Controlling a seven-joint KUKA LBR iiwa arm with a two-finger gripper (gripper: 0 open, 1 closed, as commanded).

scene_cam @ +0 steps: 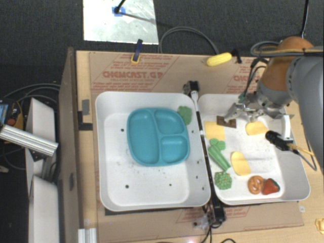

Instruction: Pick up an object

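The right bin [296, 186] holds several toy foods. Among them are a yellow cheese square [214, 131], a small brown piece [223, 120], a yellow chunk [255, 128], a green bean pod [218, 155], a yellow oval [240, 163], a broccoli floret [223, 179], a pretzel [255, 184] and a red strawberry [271, 186]. My gripper [247, 111] hangs low over the far part of this bin, between the brown piece and the yellow chunk. I see nothing held in it.
The left bin [109, 186] carries a blue divided plate [157, 135], with a green leafy toy [185, 114] at its far right corner. A yellow banana-like toy [219, 59] lies on the cardboard behind the bins. Cables run along the divider between the bins.
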